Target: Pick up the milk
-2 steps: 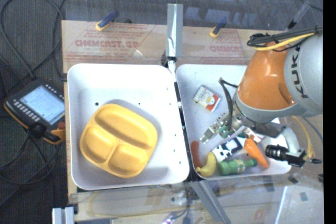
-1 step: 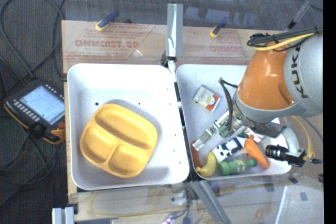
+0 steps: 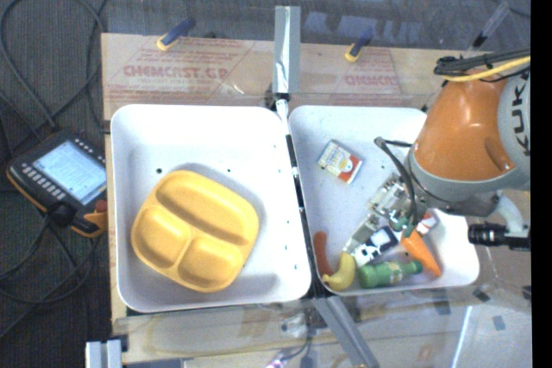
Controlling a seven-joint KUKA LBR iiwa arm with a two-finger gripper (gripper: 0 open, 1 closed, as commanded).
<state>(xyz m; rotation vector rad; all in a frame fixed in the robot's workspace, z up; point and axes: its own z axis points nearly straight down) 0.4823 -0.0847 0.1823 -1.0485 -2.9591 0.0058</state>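
Note:
The milk is a small carton with black and white patches and a blue end. It lies on its side near the front of the right bin, between a banana and a carrot. My gripper comes down from the orange-banded wrist and slants to the front left. Its tip is right over the carton's far end. I cannot tell whether it touches the carton.
Packed around the milk are a yellow banana, a green bottle, a carrot and a red sausage. A small orange and white box lies further back. The left bin holds a yellow divided tray.

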